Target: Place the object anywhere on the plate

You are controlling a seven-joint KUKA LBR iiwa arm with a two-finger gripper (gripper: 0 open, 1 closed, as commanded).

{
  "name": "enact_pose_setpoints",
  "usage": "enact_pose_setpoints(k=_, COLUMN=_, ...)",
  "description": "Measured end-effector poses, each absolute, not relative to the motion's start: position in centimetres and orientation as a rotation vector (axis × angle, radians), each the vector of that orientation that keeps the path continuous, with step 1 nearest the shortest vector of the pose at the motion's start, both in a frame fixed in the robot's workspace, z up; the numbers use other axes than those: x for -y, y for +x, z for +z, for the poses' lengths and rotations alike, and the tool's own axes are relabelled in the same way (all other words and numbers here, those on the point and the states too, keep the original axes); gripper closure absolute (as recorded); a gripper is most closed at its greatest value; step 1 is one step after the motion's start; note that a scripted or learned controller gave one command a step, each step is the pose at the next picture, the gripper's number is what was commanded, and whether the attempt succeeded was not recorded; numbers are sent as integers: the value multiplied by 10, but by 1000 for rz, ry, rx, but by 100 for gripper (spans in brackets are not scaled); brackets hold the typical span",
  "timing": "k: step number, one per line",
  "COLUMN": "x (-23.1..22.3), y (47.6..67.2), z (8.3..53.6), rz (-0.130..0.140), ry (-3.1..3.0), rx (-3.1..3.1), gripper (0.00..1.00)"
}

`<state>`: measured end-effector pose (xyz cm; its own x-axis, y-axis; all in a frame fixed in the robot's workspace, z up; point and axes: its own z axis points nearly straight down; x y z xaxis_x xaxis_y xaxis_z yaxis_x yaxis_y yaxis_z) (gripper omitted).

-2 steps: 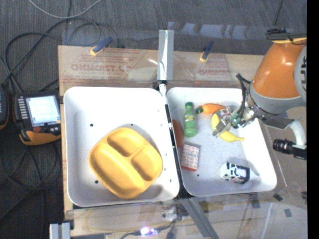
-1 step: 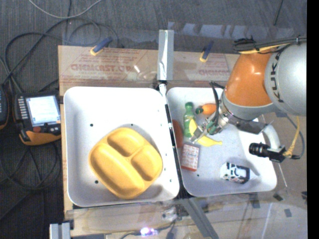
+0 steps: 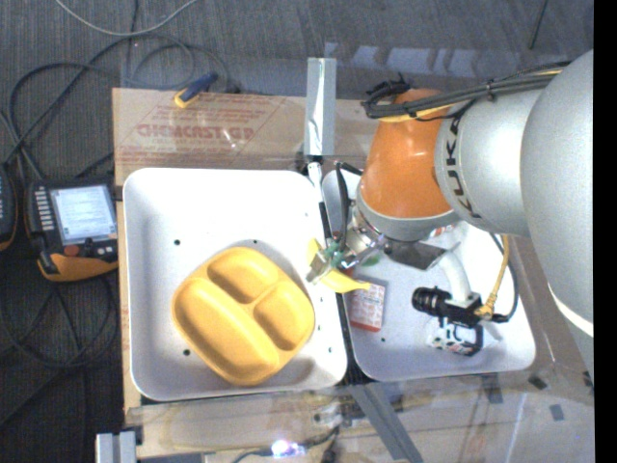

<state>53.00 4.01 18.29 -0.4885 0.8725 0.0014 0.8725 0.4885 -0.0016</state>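
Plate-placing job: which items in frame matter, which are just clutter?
Job:
- yellow plate in the left bin
- gripper
- small yellow item right at it, likely the object

Lying about:
- red-and-white packet in the right bin
- pendant
- blue-handled tool on the cardboard

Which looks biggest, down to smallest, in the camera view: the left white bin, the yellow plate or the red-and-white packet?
1. Left white bin, largest.
2. Yellow plate, which lies inside it.
3. Red-and-white packet, smallest by far.
All sit at about bench level, so camera nearness hardly matters.
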Motion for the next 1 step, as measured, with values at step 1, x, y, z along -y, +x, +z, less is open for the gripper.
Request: enact_pose_setpoints(k=1, x=-76, y=581, z=183, rz=5, ry=-1556, rx=2729, gripper=100)
